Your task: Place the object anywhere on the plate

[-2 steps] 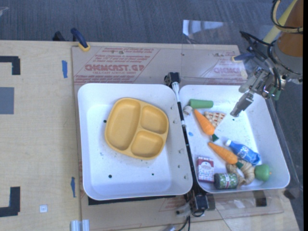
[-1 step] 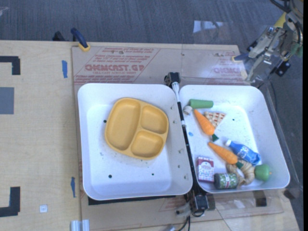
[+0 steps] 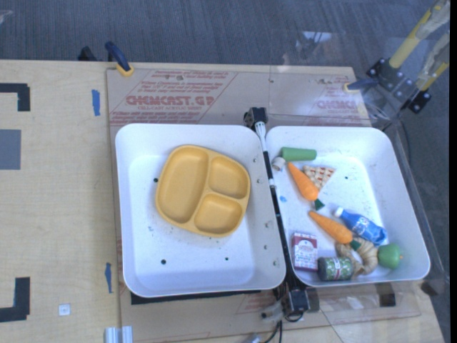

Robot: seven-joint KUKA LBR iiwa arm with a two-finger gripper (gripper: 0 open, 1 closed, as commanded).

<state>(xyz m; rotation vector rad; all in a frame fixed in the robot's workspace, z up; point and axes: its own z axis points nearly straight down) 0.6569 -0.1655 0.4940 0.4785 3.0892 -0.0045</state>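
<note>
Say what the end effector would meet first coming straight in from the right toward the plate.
Likely the right bin's rim, then the carrot, before the yellow plate; entry height can't be judged.

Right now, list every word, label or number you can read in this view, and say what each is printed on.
"CHEMCAST GP": red print on the brown protective sheet behind the left bin.
"CHEMCAST": fainter, partly cut off, on the clear panel behind the right bin.
Smaller red lines around both: too blurred to read.
Labels on the red and white box, blue bottle and green can: too small to read.
</note>
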